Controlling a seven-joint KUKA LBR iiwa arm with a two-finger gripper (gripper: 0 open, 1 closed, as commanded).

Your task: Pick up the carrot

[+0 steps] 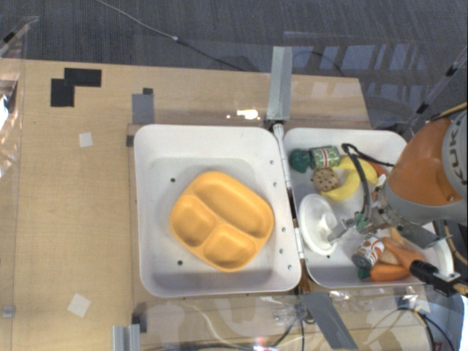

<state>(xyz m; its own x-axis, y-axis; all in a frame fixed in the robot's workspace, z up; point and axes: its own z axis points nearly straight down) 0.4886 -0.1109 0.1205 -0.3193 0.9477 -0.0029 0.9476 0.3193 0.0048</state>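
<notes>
Over the right bin, end effector: the grey arm's end effector (pixel 358 224) hangs low above the shallow white right bin (pixel 327 269), between a white round bowl (pixel 316 221) and a small can with a red and white label (pixel 369 253). Whether it is released or clenched, I cannot tell from this view. Nothing is seen grasped in it.

Carrot: the orange carrot with a green leafy end (pixel 389 272) lies at the front edge of the right bin, near its right corner. It is just beside the small can and apart from the end effector.

Risk, wrong object: the end effector stands nearer to the bowl and the can than to the carrot. If it goes down from this place, I think it takes the can or pushes the bowl instead.

Risk, bin wall: the carrot is close to the front wall, so the end effector may strike the rim before it reaches around the carrot.

Risk, slipping: the carrot looks round and tapered, so a grasp near the thin end can let it slide out or roll against the can.

Right bin, contents: a bottle with a green cap (pixel 322 157) lying on its side, a round brown cookie (pixel 324 179), a yellow banana (pixel 351 183), the bowl, the can and the carrot.

Left bin, contents: the shallow white left bin (pixel 157 196) holds one yellow plastic plate with three compartments (pixel 221 218), near its middle.

Bench: both bins sit side by side on the pale wooden bench (pixel 66 218).
</notes>
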